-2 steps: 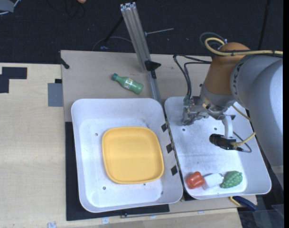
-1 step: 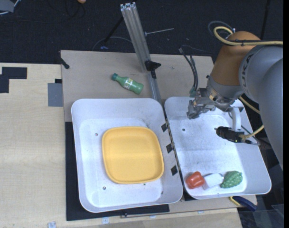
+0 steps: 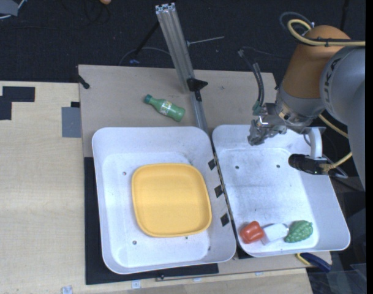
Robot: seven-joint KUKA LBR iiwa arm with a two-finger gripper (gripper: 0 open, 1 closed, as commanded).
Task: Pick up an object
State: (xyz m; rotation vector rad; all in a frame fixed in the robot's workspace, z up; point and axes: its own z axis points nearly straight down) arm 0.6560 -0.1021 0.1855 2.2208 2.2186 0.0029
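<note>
Objects for picking lie like this: a green bottle (image 3: 165,108) on the bench behind the bins, a yellow plate (image 3: 171,199) flat in the left bin (image 3: 113,146), and in the right bin (image 3: 278,176) – at its front edge – a red piece (image 3: 252,231), a white piece (image 3: 275,232) and a green piece (image 3: 298,231) side by side. The gripper (image 3: 258,135) is over the back edge of the right bin, well apart from them, and holds nothing – whether it is open I cannot tell.

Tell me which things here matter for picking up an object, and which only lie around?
For the job: tool; red pepper; white block; green grapes; right bin.

Lying about: yellow plate; left bin; green bottle.
</note>
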